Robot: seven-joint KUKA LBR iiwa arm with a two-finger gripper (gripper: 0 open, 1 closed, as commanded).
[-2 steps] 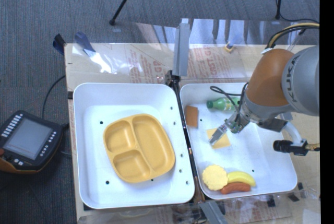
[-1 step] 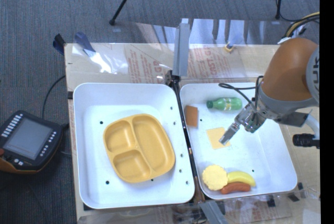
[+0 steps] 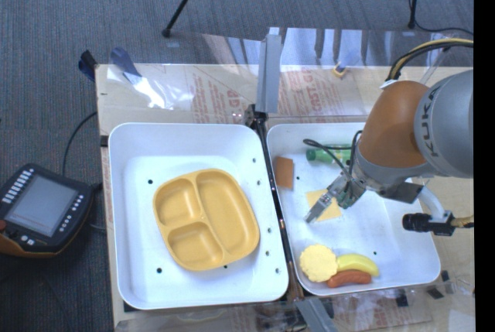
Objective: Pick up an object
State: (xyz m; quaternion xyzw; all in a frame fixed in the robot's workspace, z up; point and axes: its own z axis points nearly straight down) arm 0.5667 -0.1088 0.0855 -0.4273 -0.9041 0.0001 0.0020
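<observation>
My gripper (image 3: 323,208) reaches down into the right bin (image 3: 402,245) from the right, its tip over a flat yellow cheese-like slice (image 3: 328,211) near the bin's middle. A brown square piece (image 3: 284,172) lies at the bin's left wall. A green item (image 3: 323,155) lies toward the back, partly hidden by the arm. At the front of the bin sit a round yellow piece (image 3: 318,262), a banana (image 3: 358,265) and an orange sausage-shaped piece (image 3: 349,278).
The left bin (image 3: 131,168) holds a yellow divided plate (image 3: 206,219). A grey post (image 3: 268,79) rises behind the seam between the bins. A black cable loops by the green item. A teach pendant (image 3: 40,207) lies on the floor at left.
</observation>
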